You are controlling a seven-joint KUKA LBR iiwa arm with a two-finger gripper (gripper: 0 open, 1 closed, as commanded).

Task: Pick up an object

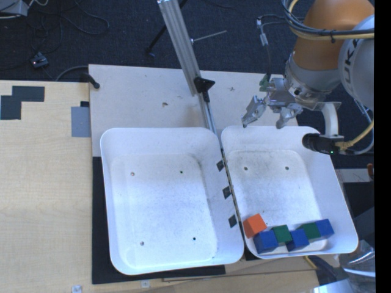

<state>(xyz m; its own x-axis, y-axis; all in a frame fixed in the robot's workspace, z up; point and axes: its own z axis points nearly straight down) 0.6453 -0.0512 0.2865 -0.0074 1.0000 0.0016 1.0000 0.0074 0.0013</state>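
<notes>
Two white bins on the tabletop; jaws of the gripper spread open, nothing held. Blocks look light and rigid; the orange block is best pinched across flat sides.

**What we cannot make out**

We see the arm cut off by the top and right edges, so its upper links escape us. The blocks crowd together at the near wall of the right bin: the green block is partly covered by the blue block in front, and a second green block sits half behind its blue neighbours, so we cannot tell their full shapes. A metallic object at the lower right corner runs off the edge. The cables on the dark floor are too dim to trace.
</notes>
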